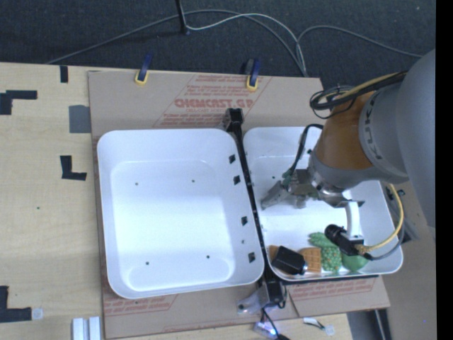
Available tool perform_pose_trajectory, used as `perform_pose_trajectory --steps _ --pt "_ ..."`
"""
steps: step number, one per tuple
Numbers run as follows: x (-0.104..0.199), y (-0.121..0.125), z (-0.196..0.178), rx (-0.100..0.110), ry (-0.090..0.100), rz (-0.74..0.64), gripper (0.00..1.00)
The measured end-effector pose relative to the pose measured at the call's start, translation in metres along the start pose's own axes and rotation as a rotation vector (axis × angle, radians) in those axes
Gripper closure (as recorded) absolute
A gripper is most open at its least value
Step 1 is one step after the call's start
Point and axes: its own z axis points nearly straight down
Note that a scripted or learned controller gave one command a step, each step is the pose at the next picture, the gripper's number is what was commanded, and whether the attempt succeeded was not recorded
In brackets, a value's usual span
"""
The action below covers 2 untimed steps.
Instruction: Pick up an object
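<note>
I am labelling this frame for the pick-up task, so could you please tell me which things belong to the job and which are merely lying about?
Job:
- gripper
- right bin
- black block
- orange piece
- green toy

Lying about:
- left bin
- cardboard sheet
- two clamps
- cables

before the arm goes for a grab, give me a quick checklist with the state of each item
1. Objects to pick are in the right white bin: ok; a black block, an orange piece and a green textured item lie at its near edge.
2. Gripper is over that bin: ok.
3. Gripper is above the objects: not ok; it sits nearer the divider.
4. Something already held: cannot tell.
5. Black block is unobstructed: ok.
</note>
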Motion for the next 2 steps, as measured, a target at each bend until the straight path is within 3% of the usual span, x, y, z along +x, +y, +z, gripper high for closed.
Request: perform_pose_trajectory --steps 1,2 --pt "-0.061 -0.001 0.01 -0.001 -0.001 -0.024 0.0" --pt "-0.033 0.027 0.01 -0.003 0.0 -0.004 0.0"
